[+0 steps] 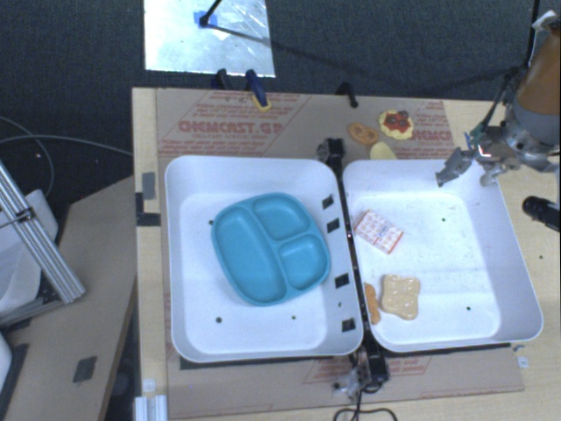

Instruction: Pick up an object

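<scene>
- And here's the gripper (pixel 467 167), up over the far right corner of the right bin (pixel 517 279), its two fingers spread apart with nothing between them.
- One fingertip (pixel 443 178) pokes out over the bin's far edge; the other sits closer to the wrist (a bit blurred, so finer detail is hard to read).
- Behind it, the arm (pixel 539 95) comes in from the right, grey body with the orange band just above the wrist.
- Down on the right bin's floor, well apart from the gripper: a small pink-and-white checked packet (pixel 379 231) lying tilted near the left wall.
- Nearer the front, a tan toast-shaped piece (pixel 401 296) lies flat, and just beside it, against the left wall, a narrow orange piece (pixel 371 303).
- Across the divider, the left bin (pixel 188 261) holds a blue compartment tray (pixel 270 247), sitting at an angle, with three sections.
- Outside the bins, on the cardboard (pixel 228 121) beyond the right bin's far rim: an orange oval piece (pixel 362 133), a round piece with red and dark toppings (pixel 396 124), and a pale yellow piece (pixel 382 152) touching the rim.
- Further back, a silvery sheet (pixel 208 24) lies on the dark floor.
</scene>
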`<control>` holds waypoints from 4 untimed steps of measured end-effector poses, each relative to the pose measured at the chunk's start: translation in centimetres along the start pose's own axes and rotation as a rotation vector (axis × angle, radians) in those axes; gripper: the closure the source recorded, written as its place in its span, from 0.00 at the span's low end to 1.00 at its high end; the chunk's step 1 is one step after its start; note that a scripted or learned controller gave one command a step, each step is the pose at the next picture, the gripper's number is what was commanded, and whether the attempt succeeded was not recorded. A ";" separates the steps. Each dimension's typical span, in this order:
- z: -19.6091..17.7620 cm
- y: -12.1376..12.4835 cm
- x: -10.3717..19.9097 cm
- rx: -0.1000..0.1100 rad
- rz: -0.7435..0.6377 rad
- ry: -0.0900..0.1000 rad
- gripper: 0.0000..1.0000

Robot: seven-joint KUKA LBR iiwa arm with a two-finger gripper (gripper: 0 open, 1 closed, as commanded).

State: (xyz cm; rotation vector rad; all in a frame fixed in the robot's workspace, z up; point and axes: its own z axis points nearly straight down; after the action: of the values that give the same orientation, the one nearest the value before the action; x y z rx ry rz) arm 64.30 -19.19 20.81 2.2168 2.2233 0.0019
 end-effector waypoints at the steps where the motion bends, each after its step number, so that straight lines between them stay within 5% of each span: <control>1: 10.9 -7.2 -1.5 0.014 0.006 0.004 0.00; 2: 11.9 -12.1 1.4 -0.017 0.002 -0.008 0.00; 3: 12.0 -8.6 9.0 -0.011 -0.006 -0.005 0.00; 4: 5.2 -10.9 17.6 0.002 0.004 0.000 0.00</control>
State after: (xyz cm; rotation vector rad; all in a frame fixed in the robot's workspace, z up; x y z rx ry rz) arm 53.38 -1.64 15.54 2.2221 2.2205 -0.0007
